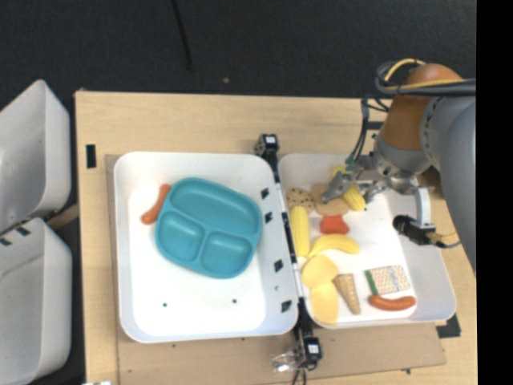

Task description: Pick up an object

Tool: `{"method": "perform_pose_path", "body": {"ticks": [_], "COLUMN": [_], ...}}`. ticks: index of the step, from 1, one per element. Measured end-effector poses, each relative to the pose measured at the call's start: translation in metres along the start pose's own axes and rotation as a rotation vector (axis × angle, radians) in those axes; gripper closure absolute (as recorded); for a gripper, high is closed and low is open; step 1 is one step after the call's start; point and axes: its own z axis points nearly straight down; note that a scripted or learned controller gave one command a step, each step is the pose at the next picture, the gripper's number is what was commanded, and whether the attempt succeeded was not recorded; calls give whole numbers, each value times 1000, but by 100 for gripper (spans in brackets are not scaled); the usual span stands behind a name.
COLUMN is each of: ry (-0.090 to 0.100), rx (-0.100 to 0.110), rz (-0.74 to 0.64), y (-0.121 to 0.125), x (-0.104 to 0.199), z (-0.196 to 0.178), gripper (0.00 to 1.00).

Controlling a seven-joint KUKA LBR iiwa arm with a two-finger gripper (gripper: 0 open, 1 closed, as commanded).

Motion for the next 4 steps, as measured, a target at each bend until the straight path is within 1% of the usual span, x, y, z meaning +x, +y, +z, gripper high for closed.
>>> {"method": "perform_pose_path", "body": {"ticks": [1, 2, 3, 4], "ry": [0, -1, -1, 0], "rx": [6, -8, -9, -6], "rz": [-1, -3, -5, -7], "y": [-1, 10, 18, 19], "x": [-1, -6, -16, -16], "z": [-13, -67, -122, -143], "gripper": [100, 100, 100, 100]}}
